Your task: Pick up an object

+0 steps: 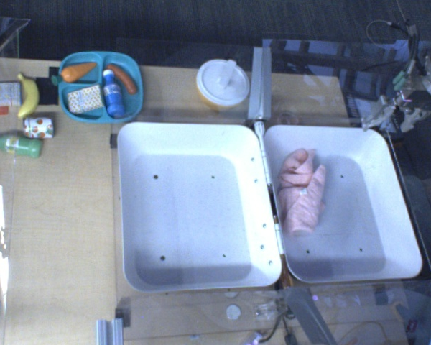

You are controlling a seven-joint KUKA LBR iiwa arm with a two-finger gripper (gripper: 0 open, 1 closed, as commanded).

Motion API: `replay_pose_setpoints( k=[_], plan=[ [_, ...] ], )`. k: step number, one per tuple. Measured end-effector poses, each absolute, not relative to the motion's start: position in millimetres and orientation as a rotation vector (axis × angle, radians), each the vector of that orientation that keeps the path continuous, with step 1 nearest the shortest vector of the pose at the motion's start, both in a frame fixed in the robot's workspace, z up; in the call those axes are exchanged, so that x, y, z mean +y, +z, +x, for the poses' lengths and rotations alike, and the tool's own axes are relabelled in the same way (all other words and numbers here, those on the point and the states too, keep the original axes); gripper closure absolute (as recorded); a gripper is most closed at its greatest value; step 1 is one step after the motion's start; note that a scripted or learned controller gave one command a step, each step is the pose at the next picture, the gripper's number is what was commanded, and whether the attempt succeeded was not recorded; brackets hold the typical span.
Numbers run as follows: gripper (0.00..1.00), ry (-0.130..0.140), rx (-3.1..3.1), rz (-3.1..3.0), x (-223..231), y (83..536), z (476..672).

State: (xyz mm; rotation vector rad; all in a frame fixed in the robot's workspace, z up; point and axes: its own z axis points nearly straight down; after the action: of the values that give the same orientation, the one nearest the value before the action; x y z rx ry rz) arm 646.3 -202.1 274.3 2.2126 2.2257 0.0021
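Nearest the camera, the light wooden tabletop (50, 264) runs along the bottom edge, with two shallow white bins side by side on it. The left bin (194, 279) has only small dark dots on its floor. The right bin (359, 268) holds the task's thing: a pink glove (302, 189), lying lengthwise near that bin's left wall, close to the divider between the bins.

Farther back, on the left of the tabletop, lie a green bottle (14, 145), a small can (38, 127), a banana (29, 95) and a small carton (1, 95). Beyond them sits a blue compartment tray (133, 85) with toy food, and a white lidded cup (223, 83) stands behind the left bin.

At the far right, the end effector (399, 110) hangs outside the right bin's back corner, well apart from the glove; I cannot tell how its fingers stand.
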Motion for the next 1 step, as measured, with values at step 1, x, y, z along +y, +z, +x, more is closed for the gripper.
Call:
replay_pose_setpoints(
  k=[1],
  plan=[
    [0.0,0.001,2.297,2.144,-122.8,115.6,656.4]
  ],
)
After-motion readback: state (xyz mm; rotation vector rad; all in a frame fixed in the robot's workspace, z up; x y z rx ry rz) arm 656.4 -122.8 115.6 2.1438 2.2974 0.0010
